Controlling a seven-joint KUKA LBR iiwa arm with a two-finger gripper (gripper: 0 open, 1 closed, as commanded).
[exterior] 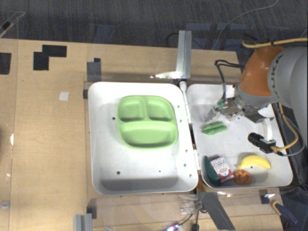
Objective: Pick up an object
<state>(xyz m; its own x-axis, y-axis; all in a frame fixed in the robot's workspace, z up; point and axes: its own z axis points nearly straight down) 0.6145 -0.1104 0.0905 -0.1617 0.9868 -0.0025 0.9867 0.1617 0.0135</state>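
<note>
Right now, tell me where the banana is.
In the camera view the banana lies in the right bin, near its front right corner, just right of a small brown object and a little printed box.

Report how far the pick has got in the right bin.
Done: the arm has reached over the right bin, with the gripper low, just above the small green object. In hand: nothing visibly; the green object lies on the bin floor. Left: close on something and lift it. The banana and small carton sit untouched near the front.
</note>
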